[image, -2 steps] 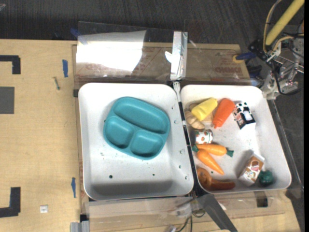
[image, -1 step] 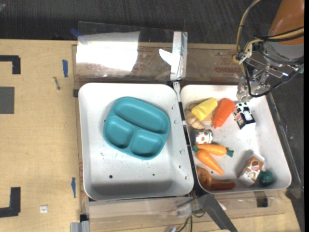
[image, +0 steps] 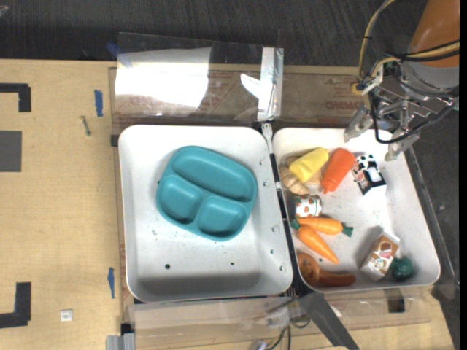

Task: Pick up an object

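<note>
Left bin (image: pixel 139 254) — holds one teal divided tray (image: pixel 207 191), lying flat. Right bin (image: pixel 422 224) — toy food clustered at its left side: yellow piece (image: pixel 308 164), orange piece (image: pixel 336 169), two carrots (image: pixel 321 233), sausage (image: pixel 326 273); small carton (image: pixel 381 255) near the front right corner. Gripper (image: pixel 375 138) above the bin's back edge, fingers spread, nothing between them.

A teal divided tray (image: pixel 207 191) with three compartments lies tilted in the left white bin (image: pixel 146 254). The two bins sit side by side on a light wooden bench (image: pixel 55 195) marked with black corner brackets (image: pixel 18 97) and short blue tape strips (image: pixel 98 102). Behind the left bin stands a clear plastic sheet (image: pixel 190 82), glare washing across it, against dark grey carpet (image: pixel 182 6).
</note>
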You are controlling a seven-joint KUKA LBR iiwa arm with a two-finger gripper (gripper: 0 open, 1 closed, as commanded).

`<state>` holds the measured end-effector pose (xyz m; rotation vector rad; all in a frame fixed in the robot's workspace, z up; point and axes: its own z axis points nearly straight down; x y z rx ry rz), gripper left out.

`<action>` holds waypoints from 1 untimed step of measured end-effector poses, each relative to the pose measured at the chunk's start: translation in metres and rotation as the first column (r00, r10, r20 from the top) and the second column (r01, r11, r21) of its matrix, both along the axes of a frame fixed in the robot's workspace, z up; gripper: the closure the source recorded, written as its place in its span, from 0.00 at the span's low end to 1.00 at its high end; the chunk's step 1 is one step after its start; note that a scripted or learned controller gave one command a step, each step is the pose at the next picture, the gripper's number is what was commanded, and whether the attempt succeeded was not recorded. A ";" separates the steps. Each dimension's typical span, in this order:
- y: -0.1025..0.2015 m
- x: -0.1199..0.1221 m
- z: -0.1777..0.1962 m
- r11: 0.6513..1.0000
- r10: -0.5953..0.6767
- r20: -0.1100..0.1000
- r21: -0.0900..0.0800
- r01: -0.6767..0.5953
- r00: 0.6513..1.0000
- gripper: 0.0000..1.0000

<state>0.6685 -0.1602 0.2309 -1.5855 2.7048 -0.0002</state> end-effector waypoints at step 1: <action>-0.022 0.007 -0.110 0.999 0.042 0.023 -0.007 -0.042 0.999 0.00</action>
